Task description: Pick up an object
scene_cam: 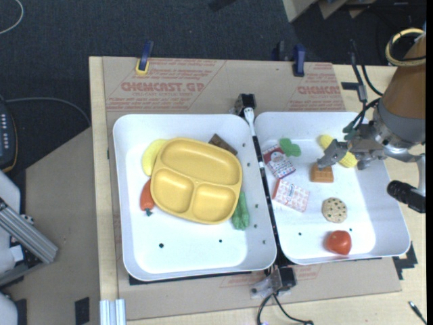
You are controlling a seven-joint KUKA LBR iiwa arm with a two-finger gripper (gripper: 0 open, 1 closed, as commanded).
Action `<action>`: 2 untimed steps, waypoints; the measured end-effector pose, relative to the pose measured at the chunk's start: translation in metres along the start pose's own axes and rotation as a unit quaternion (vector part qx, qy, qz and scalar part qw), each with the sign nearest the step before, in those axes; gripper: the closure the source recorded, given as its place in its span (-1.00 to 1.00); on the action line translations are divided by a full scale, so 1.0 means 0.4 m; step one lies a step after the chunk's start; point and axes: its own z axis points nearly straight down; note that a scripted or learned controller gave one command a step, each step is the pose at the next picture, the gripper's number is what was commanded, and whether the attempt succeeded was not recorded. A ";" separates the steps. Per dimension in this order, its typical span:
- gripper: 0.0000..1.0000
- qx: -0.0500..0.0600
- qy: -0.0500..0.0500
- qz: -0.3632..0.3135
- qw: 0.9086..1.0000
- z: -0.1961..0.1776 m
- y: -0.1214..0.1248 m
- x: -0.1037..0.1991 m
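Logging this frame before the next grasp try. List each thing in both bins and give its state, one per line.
Yellow divided tray: right way up in the left bin, covering parts of other items.
Red item: half under the tray's left edge.
Green item: at the tray's right edge.
Orange block: lying in the right bin, just below the pincer.
Cookie: lying flat.
Tomato: resting untouched.
Packet: lying flat.

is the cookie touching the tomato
Apart. The camera view shows bare white bin floor between the cookie and the tomato.
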 end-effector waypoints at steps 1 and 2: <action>-1.00 -0.007 -0.001 -0.002 1.000 -0.020 0.008 0.001; -1.00 -0.005 -0.001 -0.001 1.000 0.109 -0.007 -0.019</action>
